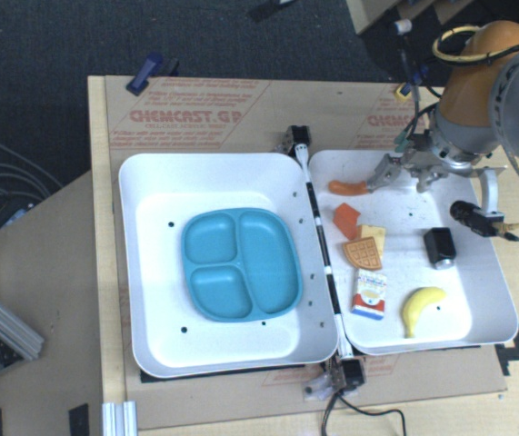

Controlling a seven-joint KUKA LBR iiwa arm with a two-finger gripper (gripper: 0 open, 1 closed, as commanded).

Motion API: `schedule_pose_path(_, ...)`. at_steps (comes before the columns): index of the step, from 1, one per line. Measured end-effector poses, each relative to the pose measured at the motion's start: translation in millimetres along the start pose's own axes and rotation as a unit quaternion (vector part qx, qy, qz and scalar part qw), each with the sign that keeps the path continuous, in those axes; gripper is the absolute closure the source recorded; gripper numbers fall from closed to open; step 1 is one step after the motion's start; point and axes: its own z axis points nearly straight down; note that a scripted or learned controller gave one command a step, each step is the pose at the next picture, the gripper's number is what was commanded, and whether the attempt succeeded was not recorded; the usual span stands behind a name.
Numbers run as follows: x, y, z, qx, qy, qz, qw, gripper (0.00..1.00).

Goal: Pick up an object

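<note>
Left bin [141, 243]: blue divided plate [241, 263]. Right bin [486, 284]: orange sausage [348, 188], orange wedge [346, 219], waffle [364, 253], small carton [370, 295], banana [420, 308], black block [439, 246]. Gripper [404, 173]: over bin's far edge, fingers spread apart, nothing between, just beside sausage.

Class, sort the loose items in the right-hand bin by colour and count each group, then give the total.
Orange: 2, sausage-shaped piece, wedge
Tan: 1, waffle
Pale yellow: 1, piece
Yellow: 1, banana
Black: 1, block
White with red and blue: 1, carton
Total: 7
</note>
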Motion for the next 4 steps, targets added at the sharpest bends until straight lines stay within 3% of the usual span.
schedule_pose_path(1,23.8,2.3,30.4,0.007,0.001,-0.001,1.0,0.0)
schedule_pose_path(2,24.2,3.3,19.8,0.005,0.0,-0.001,1.0,1.0)
schedule_pose_path(3,24.3,3.2,20.0,0.006,0.0,-0.001,1.0,0.0)
schedule_pose_path(4,58.3,5.6,28.2,0.0,0.0,-0.001,1.0,0.0)
